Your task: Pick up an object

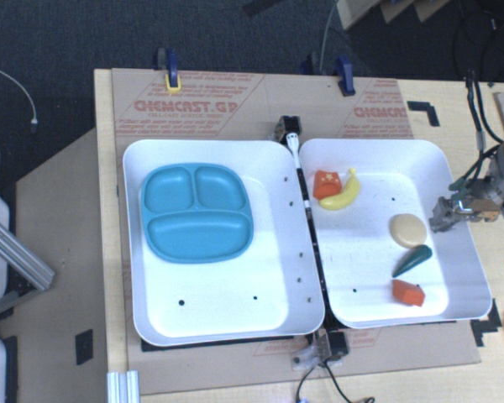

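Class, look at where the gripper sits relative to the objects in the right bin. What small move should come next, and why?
Probably a short move left, over the beige round object. The gripper sits at the right bin's right rim, holding nothing visible, and that object lies nearest to it, with the green pepper just below. The banana lies farther off.

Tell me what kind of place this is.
Probably a robotics lab test bench: two white bins clamped onto a board, toy food such as a banana, a blue divided plate, and loose cables on the dark floor.
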`<action>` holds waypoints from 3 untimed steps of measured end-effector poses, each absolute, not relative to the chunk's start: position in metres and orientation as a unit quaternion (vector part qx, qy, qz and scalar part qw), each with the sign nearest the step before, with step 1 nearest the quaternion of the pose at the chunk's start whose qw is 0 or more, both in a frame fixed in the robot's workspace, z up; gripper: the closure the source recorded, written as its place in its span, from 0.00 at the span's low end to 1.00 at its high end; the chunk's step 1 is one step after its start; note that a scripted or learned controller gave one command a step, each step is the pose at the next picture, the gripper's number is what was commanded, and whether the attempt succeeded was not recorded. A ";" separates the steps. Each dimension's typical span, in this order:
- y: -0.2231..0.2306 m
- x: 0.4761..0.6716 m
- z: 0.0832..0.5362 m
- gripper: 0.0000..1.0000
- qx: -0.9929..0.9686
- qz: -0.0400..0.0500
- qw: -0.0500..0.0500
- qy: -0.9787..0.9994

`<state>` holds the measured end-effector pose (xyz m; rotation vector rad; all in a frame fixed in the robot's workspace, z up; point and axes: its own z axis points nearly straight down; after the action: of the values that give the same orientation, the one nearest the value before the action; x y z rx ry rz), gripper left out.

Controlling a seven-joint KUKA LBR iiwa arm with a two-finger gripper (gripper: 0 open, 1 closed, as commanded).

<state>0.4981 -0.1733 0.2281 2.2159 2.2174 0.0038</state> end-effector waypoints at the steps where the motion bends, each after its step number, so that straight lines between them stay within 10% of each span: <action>1: -0.174 0.499 0.279 1.00 0.707 0.001 0.004 0.708; 3: -0.061 0.517 0.268 1.00 0.705 0.001 0.000 0.710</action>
<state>0.5170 -0.0614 0.2675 2.2132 2.2290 0.0036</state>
